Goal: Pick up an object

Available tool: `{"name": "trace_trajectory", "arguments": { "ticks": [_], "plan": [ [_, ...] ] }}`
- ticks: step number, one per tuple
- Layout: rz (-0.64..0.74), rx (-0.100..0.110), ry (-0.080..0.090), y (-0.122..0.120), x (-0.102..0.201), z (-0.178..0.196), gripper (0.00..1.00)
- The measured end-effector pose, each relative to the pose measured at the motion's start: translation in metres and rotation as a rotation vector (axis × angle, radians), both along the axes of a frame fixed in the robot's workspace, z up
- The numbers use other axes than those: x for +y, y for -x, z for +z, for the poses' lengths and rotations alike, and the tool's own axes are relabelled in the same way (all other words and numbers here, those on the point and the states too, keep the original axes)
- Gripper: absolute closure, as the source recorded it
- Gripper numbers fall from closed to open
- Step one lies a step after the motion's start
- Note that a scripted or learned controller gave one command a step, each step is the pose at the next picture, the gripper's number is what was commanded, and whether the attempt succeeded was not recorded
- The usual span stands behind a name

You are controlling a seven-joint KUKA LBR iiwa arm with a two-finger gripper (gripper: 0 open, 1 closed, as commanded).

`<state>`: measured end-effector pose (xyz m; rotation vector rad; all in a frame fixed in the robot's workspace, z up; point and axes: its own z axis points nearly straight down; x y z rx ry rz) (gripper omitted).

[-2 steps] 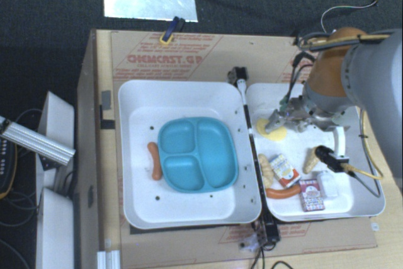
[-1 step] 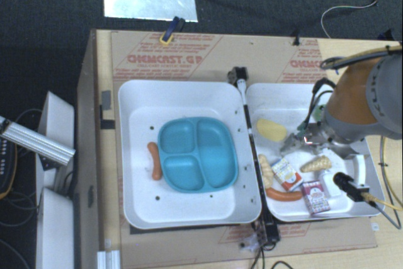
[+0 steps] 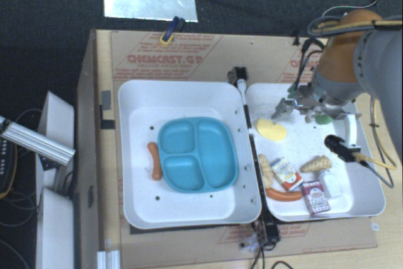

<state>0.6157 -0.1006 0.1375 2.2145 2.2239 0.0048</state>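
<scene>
My gripper point(image 3: 295, 111) hangs over the back of the right bin point(image 3: 365, 198), fingers open with nothing between them. Just in front of it, to the left, lies a flat yellow piece point(image 3: 271, 130). A small green thing point(image 3: 323, 116) peeks out right beside the gripper, mostly hidden by the wrist. Nearer the front lie a tan cone point(image 3: 316, 164), a pale bread stick point(image 3: 266, 170), a red and white packet point(image 3: 286, 174), a dark red box point(image 3: 316, 196) and an orange sausage point(image 3: 284, 194).
The left bin point(image 3: 135, 135) holds a blue divided plate point(image 3: 197, 154) with a second orange sausage point(image 3: 154, 160) at its left. A black divider point(image 3: 247, 116) runs between the bins. The arm's grey body and orange band point(image 3: 343, 60) loom over the right bin's back corner.
</scene>
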Motion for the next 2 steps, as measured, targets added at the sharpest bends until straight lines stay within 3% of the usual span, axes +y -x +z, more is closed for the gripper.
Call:
{"name": "trace_trajectory", "arguments": {
  "ticks": [1,2],
  "plan": [
    [-0.004,0.004,0.0,0.092,-0.016,-0.053,0.0],
    [-0.001,0.002,0.0,0.031,0.008,-0.053,0.0]
  ]
}}
